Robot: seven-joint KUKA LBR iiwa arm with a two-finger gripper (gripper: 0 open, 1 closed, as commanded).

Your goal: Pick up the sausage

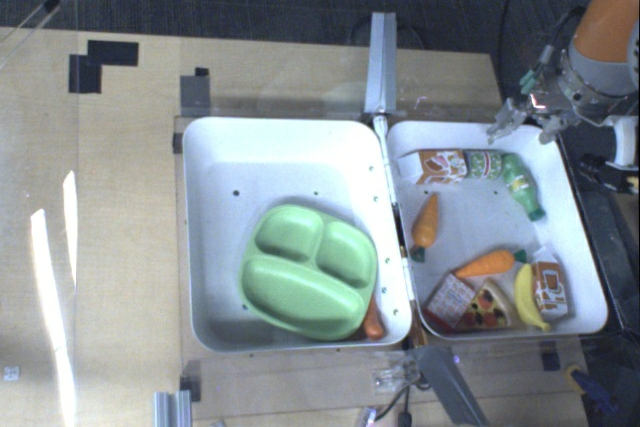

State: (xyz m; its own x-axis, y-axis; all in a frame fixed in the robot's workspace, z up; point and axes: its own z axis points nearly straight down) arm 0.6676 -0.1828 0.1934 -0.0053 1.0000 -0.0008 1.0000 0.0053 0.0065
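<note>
The gripper [522,115] hovers at the frame's upper right, its grip state unclear, while the sausage [373,322] lies beside the green tray [308,270] at lower centre.

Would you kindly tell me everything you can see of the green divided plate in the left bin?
The green plate is pale green and looks like smooth plastic, rounded, with three sections: two smaller ones at the top, one long one below. It lies in the lower right part of the left bin, turned slightly askew, its right edge close against the bin's wall. A small orange-brown item peeks out at its lower right edge, seemingly touching it.
</note>
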